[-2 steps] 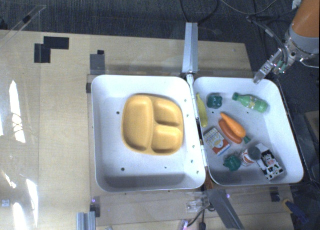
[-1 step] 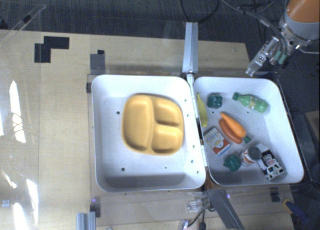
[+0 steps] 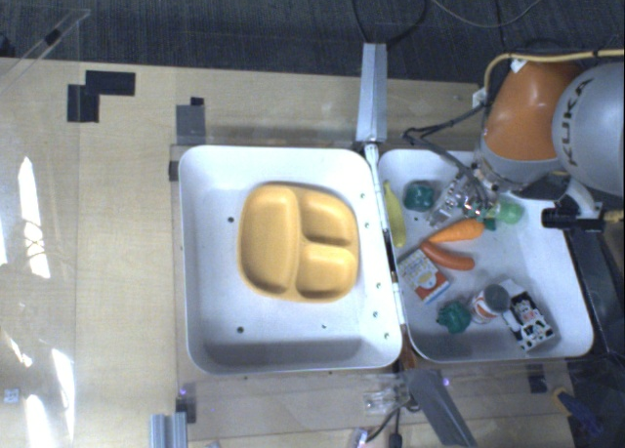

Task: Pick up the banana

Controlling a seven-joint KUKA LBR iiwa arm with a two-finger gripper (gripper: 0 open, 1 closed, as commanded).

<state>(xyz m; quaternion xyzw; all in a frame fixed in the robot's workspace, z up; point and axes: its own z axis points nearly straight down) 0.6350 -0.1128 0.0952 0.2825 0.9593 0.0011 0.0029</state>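
The banana (image 3: 394, 214) is a thin yellow shape lying lengthwise against the left wall of the right bin (image 3: 576, 324). My gripper (image 3: 465, 198) hangs over the upper middle of that bin, to the right of the banana and apart from it, just above the carrot (image 3: 455, 232). The grey arm with its orange band (image 3: 522, 109) reaches in from the upper right. Nothing is visibly held.
The right bin also holds a dark green object (image 3: 420, 195), a light green piece (image 3: 509, 212), a red sausage-like piece (image 3: 449, 257), a printed packet (image 3: 426, 276), a green toy (image 3: 454, 316), a small can (image 3: 485, 305) and a black-and-white object (image 3: 528, 321). A yellow divided tray (image 3: 298, 239) sits in the left bin (image 3: 210, 339).
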